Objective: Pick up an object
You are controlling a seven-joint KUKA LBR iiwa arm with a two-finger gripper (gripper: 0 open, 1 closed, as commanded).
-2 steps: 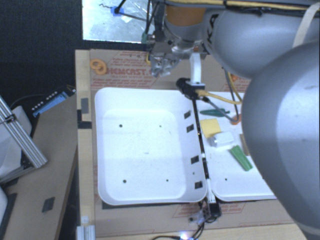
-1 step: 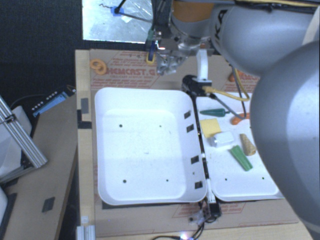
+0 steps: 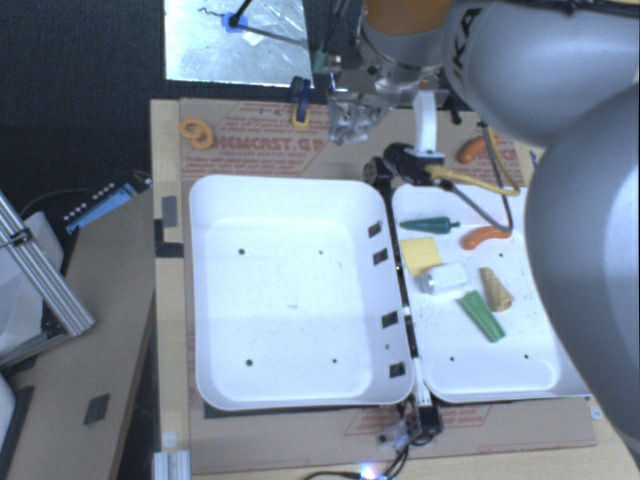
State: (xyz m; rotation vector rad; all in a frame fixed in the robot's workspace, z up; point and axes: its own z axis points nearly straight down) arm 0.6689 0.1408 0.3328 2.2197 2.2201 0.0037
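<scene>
The right bin [image 3: 500,368] holds several small things: a dark green pen-like piece [image 3: 430,224], an orange curved piece [image 3: 487,236], a yellow block [image 3: 420,255], a white block [image 3: 443,279], a tan wedge [image 3: 496,288] and a green stick [image 3: 482,316]. My gripper [image 3: 347,123] hangs over the cardboard behind the bins, near the left bin's [image 3: 205,268] far right corner. It is raised and apart from every object, with nothing visibly in it. The big grey arm covers the right bin's right side.
On the cardboard behind the bins lie an orange ring [image 3: 197,133], a blue and yellow clamp [image 3: 299,101] and an orange object [image 3: 470,150]. Black clips [image 3: 380,257] line the seam between the bins. A foil sheet [image 3: 237,23] lies at the back left.
</scene>
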